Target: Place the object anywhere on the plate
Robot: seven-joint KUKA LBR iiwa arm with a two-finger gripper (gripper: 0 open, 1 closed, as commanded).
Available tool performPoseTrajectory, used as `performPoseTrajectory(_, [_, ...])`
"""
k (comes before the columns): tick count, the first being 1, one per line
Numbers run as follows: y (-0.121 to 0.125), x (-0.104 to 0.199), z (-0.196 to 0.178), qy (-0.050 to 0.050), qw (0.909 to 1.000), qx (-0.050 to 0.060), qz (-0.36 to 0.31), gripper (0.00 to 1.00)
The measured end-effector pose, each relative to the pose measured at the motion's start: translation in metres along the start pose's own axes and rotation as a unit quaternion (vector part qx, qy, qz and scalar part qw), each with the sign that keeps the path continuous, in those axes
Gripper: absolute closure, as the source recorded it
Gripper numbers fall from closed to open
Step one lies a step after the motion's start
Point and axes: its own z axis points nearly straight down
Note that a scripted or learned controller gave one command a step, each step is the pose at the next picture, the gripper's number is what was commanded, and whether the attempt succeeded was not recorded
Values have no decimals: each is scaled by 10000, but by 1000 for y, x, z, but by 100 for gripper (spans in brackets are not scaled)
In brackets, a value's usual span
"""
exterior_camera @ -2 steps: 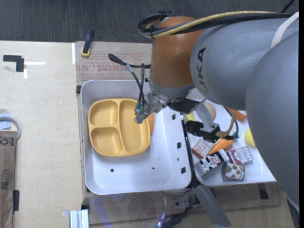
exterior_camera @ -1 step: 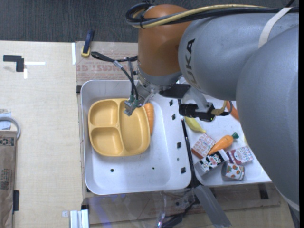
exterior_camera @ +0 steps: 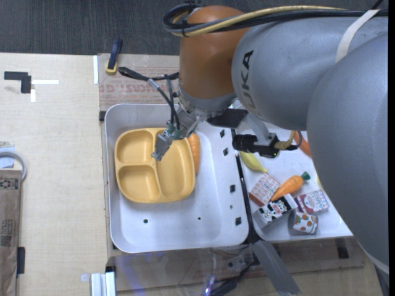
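Nearest us, at the bottom edge, we see a grey bracket (exterior_camera: 271, 264) where the 2 bins meet, plus a white fitting (exterior_camera: 102, 283) at the bench (exterior_camera: 49, 165) corner. A brown paper bag (exterior_camera: 9, 214) sits at the far left edge.

Next up, the right bin (exterior_camera: 327, 230) holds the spare items: a small carrot (exterior_camera: 289, 187), a red-and-white packet (exterior_camera: 264, 187), a black-and-white carton (exterior_camera: 274, 211), another printed packet (exterior_camera: 308, 202) and a yellow banana-like piece (exterior_camera: 252, 161). The big grey arm (exterior_camera: 333, 103) w/ its orange band (exterior_camera: 207, 48) covers most of that bin, so we can't see what else lies under it.

In the left bin (exterior_camera: 160, 233) lies the yellow plate (exterior_camera: 154, 165), 3 compartments, nearer the bin's far left side. An orange object (exterior_camera: 195, 152), prob. a carrot, lies just beside the plate's right rim, on the bin floor rather than on the plate as far as we can tell. The hand (exterior_camera: 162, 147) hangs over the plate's upper middle, near the divider. We can't tell how wide it stands; nothing visible in its grip.

Farther back: cables (exterior_camera: 154, 85) off the wrist, a blue-and-yellow clamp (exterior_camera: 113, 57) at the bin's far corner, black tape (exterior_camera: 18, 79) on the bench, then dark floor (exterior_camera: 92, 11).
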Motion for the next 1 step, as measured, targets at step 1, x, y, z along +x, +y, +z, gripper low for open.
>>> performPoseTrajectory(1, [-51, 51, -46, 5, 9992, 3, -410, 0])
